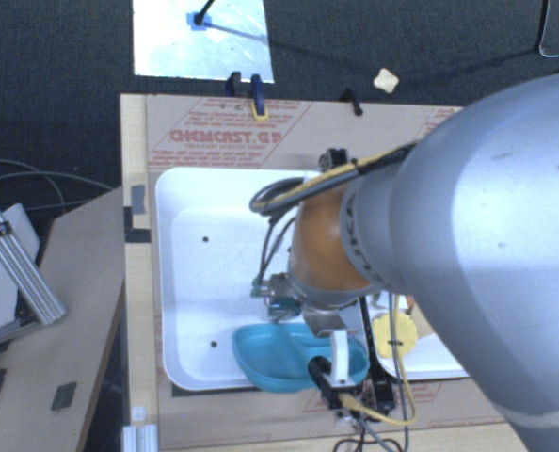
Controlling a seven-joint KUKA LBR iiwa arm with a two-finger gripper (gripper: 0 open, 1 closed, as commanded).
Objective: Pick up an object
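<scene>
Grey arm link (487,252) sits closest to the lens and blocks most of the right side, covering nearly all of the right-hand bin (439,361). Orange band (322,243) shows just left of it, above the wrist, with a bundle of cables (279,196) looping off the top and down the side. Gripper (303,323) points down over the near edge of the left bin (195,252), directly above a blue dish-shaped object (279,356); wrist hardware hides the tips, so cannot tell how the gripper is set or whether it touches the dish. Blue object lies at the front right corner of the left bin, its near rim overlapping the bin's front wall. Yellow object (397,332) sits just right of the wrist, in the visible strip of the right bin, partly crossed by a cable. Rest of the left bin floor is plain white with 2 small dark dots. Both bins rest on a brown board printed with red lettering (225,137). Beyond the board: a shiny square sheet (199,26) and a small pale scrap (385,81) on the dark floor.
</scene>
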